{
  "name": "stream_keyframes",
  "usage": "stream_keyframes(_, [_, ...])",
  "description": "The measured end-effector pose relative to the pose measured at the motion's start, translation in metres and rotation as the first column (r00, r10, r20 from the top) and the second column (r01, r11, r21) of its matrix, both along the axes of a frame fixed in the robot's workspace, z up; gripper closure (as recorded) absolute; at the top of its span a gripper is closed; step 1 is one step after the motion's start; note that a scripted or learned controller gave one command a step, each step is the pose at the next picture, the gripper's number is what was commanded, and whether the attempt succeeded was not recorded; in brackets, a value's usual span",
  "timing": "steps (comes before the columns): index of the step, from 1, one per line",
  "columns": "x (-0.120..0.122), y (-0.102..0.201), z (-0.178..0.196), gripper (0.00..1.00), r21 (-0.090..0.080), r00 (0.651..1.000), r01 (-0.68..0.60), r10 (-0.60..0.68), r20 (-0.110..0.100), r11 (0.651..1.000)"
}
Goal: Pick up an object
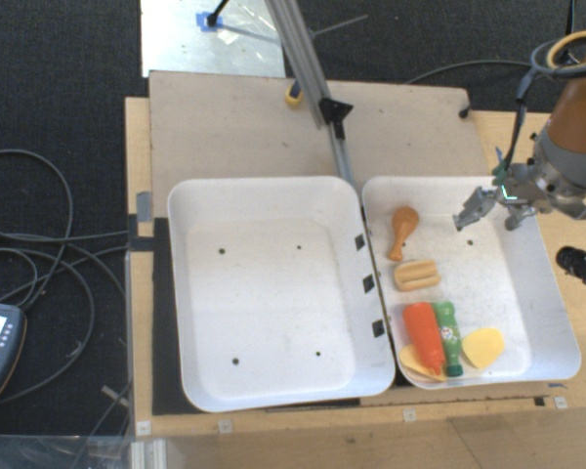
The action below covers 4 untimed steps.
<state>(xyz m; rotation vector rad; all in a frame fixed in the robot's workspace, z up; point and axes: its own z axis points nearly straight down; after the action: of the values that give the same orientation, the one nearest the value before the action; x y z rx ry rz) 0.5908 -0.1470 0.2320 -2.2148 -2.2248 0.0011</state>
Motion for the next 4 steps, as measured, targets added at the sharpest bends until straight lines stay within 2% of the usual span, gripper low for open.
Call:
stream_keyframes(1, [0.001,0.000,0.002,0.00,-0.001,1.000,0.000,0.000,0.003,1.000])
stream_keyframes(4, [0.008,0.004,-0.136,0.00,0.000,1.000,0.003,-0.003,-0.001,1.000])
